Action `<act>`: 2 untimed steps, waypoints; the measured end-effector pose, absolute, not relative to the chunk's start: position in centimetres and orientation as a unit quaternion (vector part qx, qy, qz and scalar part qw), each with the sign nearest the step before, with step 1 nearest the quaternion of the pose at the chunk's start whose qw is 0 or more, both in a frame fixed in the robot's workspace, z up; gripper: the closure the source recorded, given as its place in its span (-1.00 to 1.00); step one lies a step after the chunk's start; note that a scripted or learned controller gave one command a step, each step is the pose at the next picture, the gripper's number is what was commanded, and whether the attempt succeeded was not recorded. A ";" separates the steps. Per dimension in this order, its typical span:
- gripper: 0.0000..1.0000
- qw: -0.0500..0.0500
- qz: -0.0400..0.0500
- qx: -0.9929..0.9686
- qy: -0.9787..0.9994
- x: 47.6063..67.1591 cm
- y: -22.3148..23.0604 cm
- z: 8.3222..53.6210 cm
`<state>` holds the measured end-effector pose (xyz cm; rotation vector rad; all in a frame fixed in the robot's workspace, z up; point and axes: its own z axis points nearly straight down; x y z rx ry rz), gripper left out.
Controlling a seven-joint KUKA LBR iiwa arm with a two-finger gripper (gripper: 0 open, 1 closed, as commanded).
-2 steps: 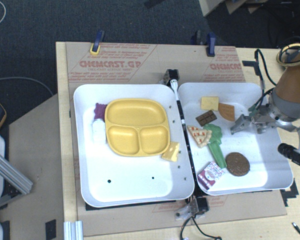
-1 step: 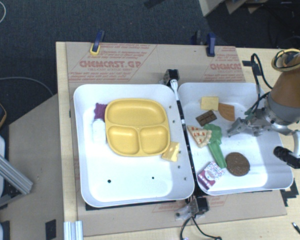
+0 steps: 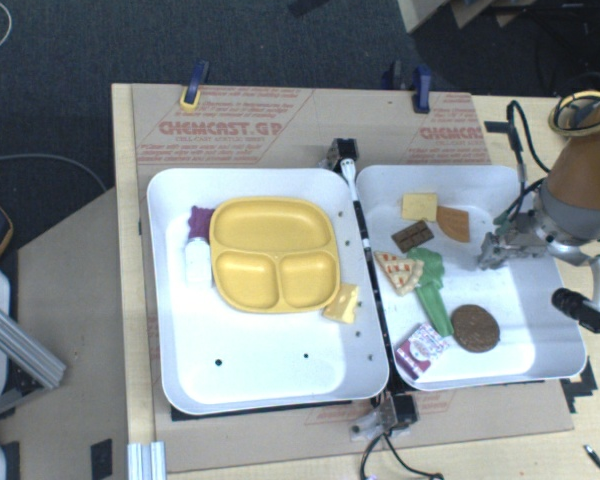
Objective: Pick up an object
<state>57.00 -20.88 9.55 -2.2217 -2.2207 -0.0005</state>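
The right bin (image 3: 540, 303) holds several small items: a pale yellow square (image 3: 419, 206), an orange-brown wedge (image 3: 454, 223), a dark chocolate bar (image 3: 412, 236), a pizza slice (image 3: 395, 269), a green long-handled piece (image 3: 432, 290), a round brown cookie (image 3: 474, 328) and a pink-and-white packet (image 3: 421, 348). My gripper (image 3: 492, 253) hangs low over the bin's right-middle floor. It is just right of the orange-brown wedge and above the cookie, and I see nothing in it.
The left bin (image 3: 270, 373) holds a yellow divided plate (image 3: 275, 253), a purple-and-white bottle (image 3: 197, 243) and a yellow wedge (image 3: 343, 305). A black divider strip (image 3: 365, 258) runs between the bins. Cables hang near the arm (image 3: 580, 183) at the right.
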 end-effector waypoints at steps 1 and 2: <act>1.00 -0.004 -0.002 -0.706 -0.708 57.9 -20.2 15.3; 1.00 -0.003 -0.001 -0.707 -0.707 57.0 -20.6 20.7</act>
